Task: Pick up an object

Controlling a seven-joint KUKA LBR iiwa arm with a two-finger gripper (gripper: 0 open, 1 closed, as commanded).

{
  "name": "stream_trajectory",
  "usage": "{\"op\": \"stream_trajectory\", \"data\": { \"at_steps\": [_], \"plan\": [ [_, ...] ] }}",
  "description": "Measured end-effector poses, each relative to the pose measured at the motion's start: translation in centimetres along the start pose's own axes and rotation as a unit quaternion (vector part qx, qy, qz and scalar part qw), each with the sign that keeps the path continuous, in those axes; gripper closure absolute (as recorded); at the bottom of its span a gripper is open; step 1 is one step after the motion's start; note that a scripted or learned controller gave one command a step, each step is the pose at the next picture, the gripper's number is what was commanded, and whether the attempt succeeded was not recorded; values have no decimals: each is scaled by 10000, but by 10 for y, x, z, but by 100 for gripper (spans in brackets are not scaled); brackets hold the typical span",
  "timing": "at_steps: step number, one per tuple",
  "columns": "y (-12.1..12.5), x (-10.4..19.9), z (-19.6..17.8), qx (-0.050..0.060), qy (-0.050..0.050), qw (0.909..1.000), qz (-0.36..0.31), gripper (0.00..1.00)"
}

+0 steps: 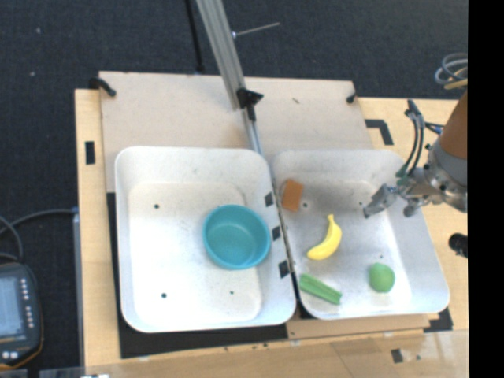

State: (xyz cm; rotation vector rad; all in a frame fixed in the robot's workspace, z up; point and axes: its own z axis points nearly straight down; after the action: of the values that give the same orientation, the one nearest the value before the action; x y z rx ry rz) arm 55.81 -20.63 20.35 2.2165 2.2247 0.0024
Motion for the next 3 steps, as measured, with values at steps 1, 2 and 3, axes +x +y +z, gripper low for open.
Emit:
{"op": "stream_trajectory", "data": {
  "at_steps": [1,2,3],
  "plan": [
    [0,0,0,-1,1,10000,1,0],
    [1,-7,61,31,-9,10000,20,0],
    [1,-8,104,13,-14,10000,26,0]
  ]
}}
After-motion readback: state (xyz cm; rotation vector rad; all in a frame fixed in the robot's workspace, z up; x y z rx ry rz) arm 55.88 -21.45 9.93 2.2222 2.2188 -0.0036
